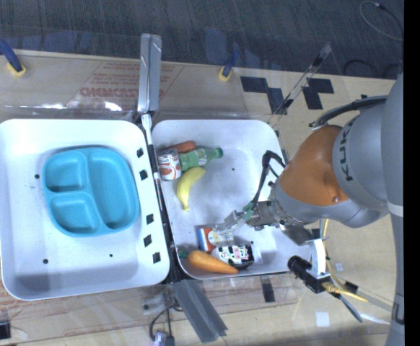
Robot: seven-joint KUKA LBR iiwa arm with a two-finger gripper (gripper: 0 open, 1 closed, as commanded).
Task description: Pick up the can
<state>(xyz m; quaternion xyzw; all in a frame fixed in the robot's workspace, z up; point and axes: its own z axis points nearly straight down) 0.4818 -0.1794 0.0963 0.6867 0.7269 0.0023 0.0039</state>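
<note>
A small red and white can lies near the left wall of the right bin, beside a green bottle and above a banana. My gripper hangs low over the bin's lower middle, well to the right of and below the can. Its tips sit just above a small red and white carton. I see nothing between the fingers.
A carrot and a black and white packet lie at the right bin's front edge. A small orange sausage-like item rests above the can. The left bin holds a blue divided plate.
</note>
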